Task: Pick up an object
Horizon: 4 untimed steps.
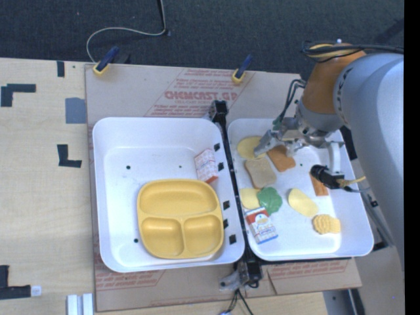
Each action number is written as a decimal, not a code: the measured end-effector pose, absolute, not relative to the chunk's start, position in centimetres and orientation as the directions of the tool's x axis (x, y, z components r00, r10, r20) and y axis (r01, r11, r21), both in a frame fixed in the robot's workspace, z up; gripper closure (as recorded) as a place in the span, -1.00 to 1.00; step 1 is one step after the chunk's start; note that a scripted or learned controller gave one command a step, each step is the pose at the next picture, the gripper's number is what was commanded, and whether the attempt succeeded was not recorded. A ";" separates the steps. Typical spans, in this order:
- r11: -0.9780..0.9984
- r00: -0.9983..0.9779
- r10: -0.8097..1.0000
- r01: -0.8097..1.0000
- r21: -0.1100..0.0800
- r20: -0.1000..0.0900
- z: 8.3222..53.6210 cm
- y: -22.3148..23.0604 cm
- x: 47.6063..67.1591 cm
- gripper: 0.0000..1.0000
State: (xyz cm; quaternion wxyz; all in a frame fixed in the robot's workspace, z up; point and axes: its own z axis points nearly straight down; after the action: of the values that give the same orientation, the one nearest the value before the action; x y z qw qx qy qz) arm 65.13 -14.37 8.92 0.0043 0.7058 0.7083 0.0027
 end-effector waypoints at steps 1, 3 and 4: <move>0.005 -0.005 1.000 1.000 0.007 -0.003 8.9 -10.0 67.1 -1.00; 0.003 -0.003 1.000 1.000 0.002 -0.001 8.4 -10.0 67.0 -1.00; 0.001 -0.001 1.000 1.000 -0.001 -0.001 8.4 -9.5 66.1 -1.00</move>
State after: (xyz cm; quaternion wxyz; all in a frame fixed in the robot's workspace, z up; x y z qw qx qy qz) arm 66.10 -9.55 8.44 0.0002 0.7069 0.7073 -0.0007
